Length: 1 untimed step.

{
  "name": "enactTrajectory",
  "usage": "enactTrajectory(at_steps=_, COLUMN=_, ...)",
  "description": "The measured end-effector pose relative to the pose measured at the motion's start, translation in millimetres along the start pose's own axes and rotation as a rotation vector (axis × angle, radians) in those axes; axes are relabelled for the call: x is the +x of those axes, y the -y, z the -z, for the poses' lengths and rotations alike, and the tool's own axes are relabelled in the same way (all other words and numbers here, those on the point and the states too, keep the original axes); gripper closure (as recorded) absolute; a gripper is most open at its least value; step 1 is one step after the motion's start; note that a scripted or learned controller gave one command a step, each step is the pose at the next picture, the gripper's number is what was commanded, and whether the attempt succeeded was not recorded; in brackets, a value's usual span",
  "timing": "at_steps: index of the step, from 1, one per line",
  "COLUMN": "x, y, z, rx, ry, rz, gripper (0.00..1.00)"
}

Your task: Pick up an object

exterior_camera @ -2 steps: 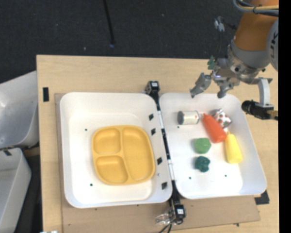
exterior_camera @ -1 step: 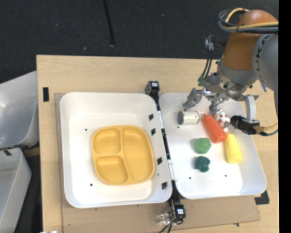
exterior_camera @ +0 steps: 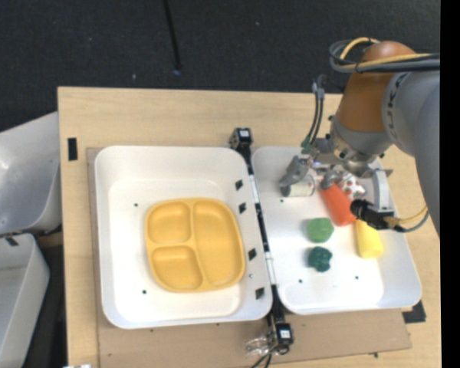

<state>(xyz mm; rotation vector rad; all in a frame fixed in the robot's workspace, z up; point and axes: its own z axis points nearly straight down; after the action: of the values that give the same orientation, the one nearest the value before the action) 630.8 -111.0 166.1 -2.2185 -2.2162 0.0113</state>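
- Two shallow white bins are seen side by side on the wooden bench [exterior_camera: 77,121]: the left bin [exterior_camera: 115,282] and the right bin [exterior_camera: 391,282].
- A yellow divided plate [exterior_camera: 194,244] with three compartments is recorded lying flat at the centre of the left bin.
- The grey arm [exterior_camera: 414,106] with its orange band [exterior_camera: 364,90] is seen entering from 3 o'clock; the gripper [exterior_camera: 322,176] is positioned low over the right bin, toward 12 o'clock of that bin.
- Whether the pincer is released or clenched cannot be told; nothing is seen gripped.
- An orange carrot-like object [exterior_camera: 338,204] is noted just below the gripper, at 5 o'clock from it; contact cannot be judged.
- A light green round object [exterior_camera: 319,230] is found near the bin's centre; a dark green lumpy object [exterior_camera: 320,259] is at 6 o'clock from it, close by.
- A yellow object [exterior_camera: 368,240] is found at 3 o'clock from the light green one, beside the carrot-like object's lower end.
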Motion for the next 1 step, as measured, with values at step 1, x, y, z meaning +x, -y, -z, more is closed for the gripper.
enactTrajectory(at_steps=1, x=-0.5, y=-2.6, z=-46.7, rx=-0.001, ry=0.000, rz=-0.003, gripper=0.00)
